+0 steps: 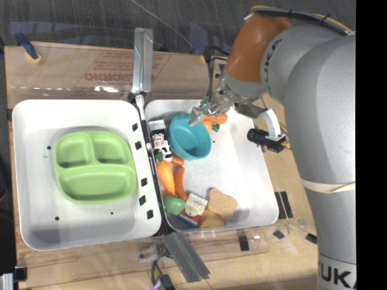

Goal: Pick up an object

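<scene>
Right bin (254,180): pincer (202,115) tips blurred over blue bowl (189,139)

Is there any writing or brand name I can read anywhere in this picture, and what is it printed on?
"KUKA", cut off at the picture's lower edge: on the grey robot arm.
Red print on the cardboard sheet behind the bins: too blurred to read for certain.
Print on the small carton in the right bin: too small to read.
Label on the small package beside the blue bowl: too small to read.
</scene>
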Robot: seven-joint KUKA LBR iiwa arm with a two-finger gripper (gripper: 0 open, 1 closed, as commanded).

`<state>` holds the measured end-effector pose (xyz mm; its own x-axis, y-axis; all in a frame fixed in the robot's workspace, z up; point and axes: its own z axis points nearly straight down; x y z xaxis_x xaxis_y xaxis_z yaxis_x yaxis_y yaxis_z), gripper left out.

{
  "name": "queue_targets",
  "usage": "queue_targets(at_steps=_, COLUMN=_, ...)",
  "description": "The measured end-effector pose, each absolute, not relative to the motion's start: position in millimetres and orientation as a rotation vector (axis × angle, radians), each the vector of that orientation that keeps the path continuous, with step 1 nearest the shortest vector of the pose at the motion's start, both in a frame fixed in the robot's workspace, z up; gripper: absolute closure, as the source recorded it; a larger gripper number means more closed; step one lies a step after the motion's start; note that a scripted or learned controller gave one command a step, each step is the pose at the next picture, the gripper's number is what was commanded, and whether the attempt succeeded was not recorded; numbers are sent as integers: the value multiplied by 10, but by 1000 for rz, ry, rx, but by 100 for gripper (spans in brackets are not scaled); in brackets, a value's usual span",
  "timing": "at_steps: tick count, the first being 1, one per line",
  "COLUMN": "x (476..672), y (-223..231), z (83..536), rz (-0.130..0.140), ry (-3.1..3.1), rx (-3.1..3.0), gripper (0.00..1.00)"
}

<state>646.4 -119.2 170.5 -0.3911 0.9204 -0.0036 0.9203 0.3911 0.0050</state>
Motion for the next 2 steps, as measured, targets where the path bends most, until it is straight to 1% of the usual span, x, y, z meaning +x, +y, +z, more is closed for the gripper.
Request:
queue_targets(at_steps=1, x=5366, y=-1637, z=935, rz=-1, ry=2660, rx=1669, gripper=100)
queue_targets(at_steps=2, x=5376, y=-1154, z=1996, rz=5, ry=2536, rx=1845, gripper=100)
